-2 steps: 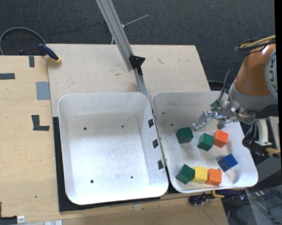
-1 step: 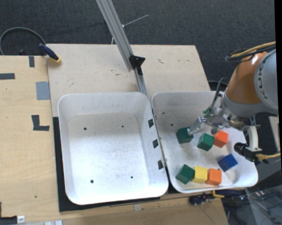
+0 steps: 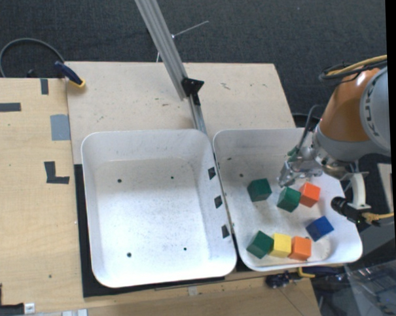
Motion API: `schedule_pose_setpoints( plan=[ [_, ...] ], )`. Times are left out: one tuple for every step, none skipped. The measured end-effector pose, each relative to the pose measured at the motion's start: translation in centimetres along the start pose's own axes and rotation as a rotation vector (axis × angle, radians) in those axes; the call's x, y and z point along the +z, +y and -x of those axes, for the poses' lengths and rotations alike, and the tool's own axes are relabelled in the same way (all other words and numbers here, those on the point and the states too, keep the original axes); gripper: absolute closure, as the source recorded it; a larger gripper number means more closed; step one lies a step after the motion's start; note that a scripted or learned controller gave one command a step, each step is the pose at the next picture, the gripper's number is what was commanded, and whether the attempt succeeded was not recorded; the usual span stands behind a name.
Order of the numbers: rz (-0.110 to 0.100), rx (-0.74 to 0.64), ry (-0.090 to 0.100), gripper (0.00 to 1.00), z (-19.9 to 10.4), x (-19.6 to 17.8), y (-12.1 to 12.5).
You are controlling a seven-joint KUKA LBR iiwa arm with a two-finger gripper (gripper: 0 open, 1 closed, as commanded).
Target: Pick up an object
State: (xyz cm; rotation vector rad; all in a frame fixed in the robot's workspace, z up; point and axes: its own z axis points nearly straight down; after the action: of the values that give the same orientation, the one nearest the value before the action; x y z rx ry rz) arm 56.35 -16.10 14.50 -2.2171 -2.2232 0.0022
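Green block (image 3: pixel 289 200), touching orange block (image 3: pixel 310 194), gripper (image 3: pixel 294 174) above

Two white bins (image 3: pixel 93 165) are being shown on a pale wooden bench (image 3: pixel 29 194). In the right bin, three green blocks (image 3: pixel 259 189), two orange blocks (image 3: pixel 310 194), one yellow block (image 3: pixel 282 244) and one blue block (image 3: pixel 319 228) are being displayed. Grey and orange are being worn by the arm (image 3: pixel 353 114).

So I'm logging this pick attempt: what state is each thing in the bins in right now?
gripper: low in the right bin, above the blocks
green block: lying loose
green block by the gripper: touching the orange block
blue block: lying alone
front row of blocks: side by side
left bin: bare
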Motion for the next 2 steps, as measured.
schedule_pose_setpoints(
  plan=[
    [0.007, 0.002, -0.002, 1.0, 0.6, -6.1, 0.0],
    [0.005, 0.001, -0.001, 1.0, 0.6, -9.0, 0.1]
  ],
)
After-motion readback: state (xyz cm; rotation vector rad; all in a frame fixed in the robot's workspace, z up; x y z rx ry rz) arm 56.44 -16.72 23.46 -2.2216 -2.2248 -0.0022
